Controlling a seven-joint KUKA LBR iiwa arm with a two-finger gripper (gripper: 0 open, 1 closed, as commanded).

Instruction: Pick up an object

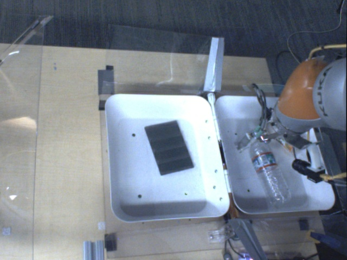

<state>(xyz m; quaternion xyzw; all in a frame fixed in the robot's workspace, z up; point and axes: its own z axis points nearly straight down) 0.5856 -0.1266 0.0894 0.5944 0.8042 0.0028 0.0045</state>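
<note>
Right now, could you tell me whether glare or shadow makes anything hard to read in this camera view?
In the camera view, the clear plastic bottle in the right bin blends into the white floor; glints mark the gripper area above it; the dark ridged pad in the left bin reads crisply; a soft shadow lies along that bin's near wall.

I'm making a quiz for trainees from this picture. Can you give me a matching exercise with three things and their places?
Things:
1. dark pad
2. bottle
3. arm

Places:
A. lying in the right bin
B. above the right bin's far right side
C. lying flat in the left bin

Pairs: 1-C, 2-A, 3-B
</note>
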